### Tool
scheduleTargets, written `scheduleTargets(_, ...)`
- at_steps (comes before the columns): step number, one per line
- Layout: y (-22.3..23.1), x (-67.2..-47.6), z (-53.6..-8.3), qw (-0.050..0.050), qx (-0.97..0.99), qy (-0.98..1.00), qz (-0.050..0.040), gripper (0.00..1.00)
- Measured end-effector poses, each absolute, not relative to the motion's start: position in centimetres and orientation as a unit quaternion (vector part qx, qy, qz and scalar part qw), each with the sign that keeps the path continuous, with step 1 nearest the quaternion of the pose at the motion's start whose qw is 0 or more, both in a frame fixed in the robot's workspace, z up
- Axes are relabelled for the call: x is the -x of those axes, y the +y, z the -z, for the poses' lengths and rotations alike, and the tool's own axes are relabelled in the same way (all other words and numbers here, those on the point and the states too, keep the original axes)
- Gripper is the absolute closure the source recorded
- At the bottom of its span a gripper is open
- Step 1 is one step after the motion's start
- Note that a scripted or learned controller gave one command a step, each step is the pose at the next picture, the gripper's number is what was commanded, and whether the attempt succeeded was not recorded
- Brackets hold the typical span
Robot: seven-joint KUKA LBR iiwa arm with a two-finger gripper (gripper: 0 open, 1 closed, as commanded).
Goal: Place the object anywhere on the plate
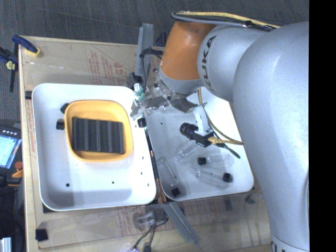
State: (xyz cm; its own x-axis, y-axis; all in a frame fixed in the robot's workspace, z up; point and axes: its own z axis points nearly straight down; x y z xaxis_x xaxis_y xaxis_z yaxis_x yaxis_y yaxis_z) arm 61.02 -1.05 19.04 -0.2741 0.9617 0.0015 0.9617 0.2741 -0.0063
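Observation:
A yellow plate point(97, 105) with a dark ridged centre point(100, 134) lies in the left bin point(89, 193), toward its back. Several clear tubes with black caps lie in the right bin point(236, 121): one point(186, 152) near the middle, one point(212, 177) at the front right, and one point(168, 175) along the left wall. My gripper point(140, 103) hangs low over the wall between the two bins, just right of the plate's back right corner. The wrist and its metal parts hide what is under it. I see nothing between its fingers.
The big grey arm point(262, 114) covers the right side of the right bin. A black connector with a yellow cable point(195, 134) hangs over that bin. Blue clamps point(23, 45) sit at the bench's back left corner, and a small screen point(8, 150) at the left edge.

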Motion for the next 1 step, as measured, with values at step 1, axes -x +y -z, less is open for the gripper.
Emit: scheduleTargets(1, -1.03, -61.03, -19.05, 0.002, 0.602, -0.798, -0.002, 0.0)
